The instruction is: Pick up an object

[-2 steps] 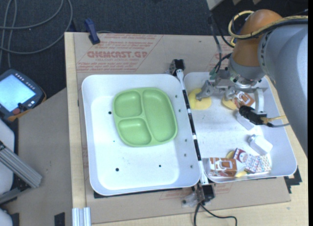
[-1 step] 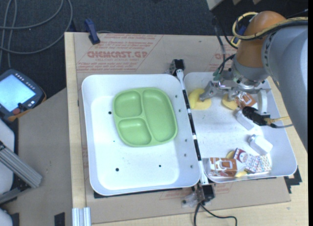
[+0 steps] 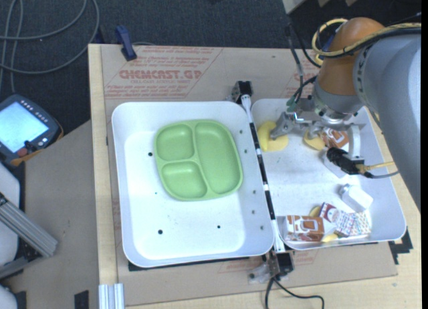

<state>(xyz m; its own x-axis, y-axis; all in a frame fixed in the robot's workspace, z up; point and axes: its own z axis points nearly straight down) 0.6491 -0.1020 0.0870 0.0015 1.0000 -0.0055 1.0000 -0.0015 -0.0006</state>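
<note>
1. Since the bench (image 3: 167, 77) is the biggest thing I see, I start there: a brown board with red lettering that covers most of the frame and bears both bins.
2. My arm (image 3: 394, 73) comes next, grey with its orange band (image 3: 348, 40) at upper right, reaching down over the top of the right bin.
3. I see the left bin (image 3: 134, 187) at centre left, white and shallow. It holds a green divided tray (image 3: 198, 159) with three compartments, lying flat in the bin's upper middle.
4. The right bin (image 3: 301, 187) touches the left bin along their shared edge. It holds several small things.
5. At that bin's lower edge lies a printed packet cluster (image 3: 328, 224), red, white and brown, with a bit of yellow under it.
6. A small white block (image 3: 356, 196) lies just above the packets, toward the right wall.
7. A yellow object (image 3: 273, 137) sits at the bin's upper left, just beside the shared edge.
8. A second yellowish object (image 3: 313, 142) sits near it to the right, partly under the wrist hardware.
9. The gripper (image 3: 314, 124) hangs over the upper part of the right bin, between those two yellow things. I cannot tell from here how it is set, nor whether it touches either object; nothing is visibly in its grasp.
10. A blue clip (image 3: 125, 42) lies at the bench's upper left corner.
</note>
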